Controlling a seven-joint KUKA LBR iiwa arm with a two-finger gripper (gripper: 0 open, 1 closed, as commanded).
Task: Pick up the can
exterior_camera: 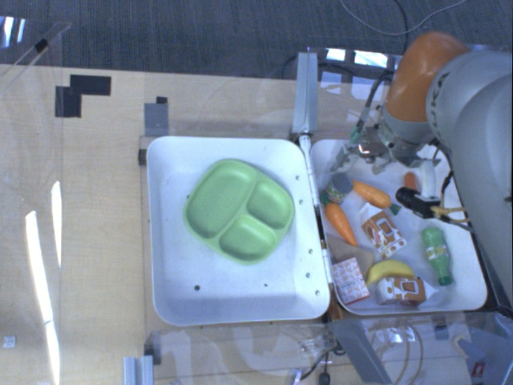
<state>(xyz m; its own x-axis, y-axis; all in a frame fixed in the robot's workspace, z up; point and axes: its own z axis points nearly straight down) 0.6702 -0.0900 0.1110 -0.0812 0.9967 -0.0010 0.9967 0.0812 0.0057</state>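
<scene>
Hovering gripper (358, 156) above can (337, 189), fingers spread, holding nothing

Two white bins sit side by side: the left bin (168, 295) and the right bin (473, 291). One green divided plate (240, 209). Two carrots (340, 224) (372, 194). One banana (389, 271), one green bottle (438, 254), one can (337, 188) (dark, partly hidden), three small cartons (381, 231) (349, 280) (401, 291).

The counter (96, 215) looks like pale, smooth wood with a clear glossy sheet reflecting light over it. Both bins, left (168, 239) and right (473, 291), look like smooth white plastic, and the green divided plate (240, 209) like matt plastic. The green bottle (438, 255) seems glossy plastic, and the floor (200, 14) rough dark carpet.
</scene>
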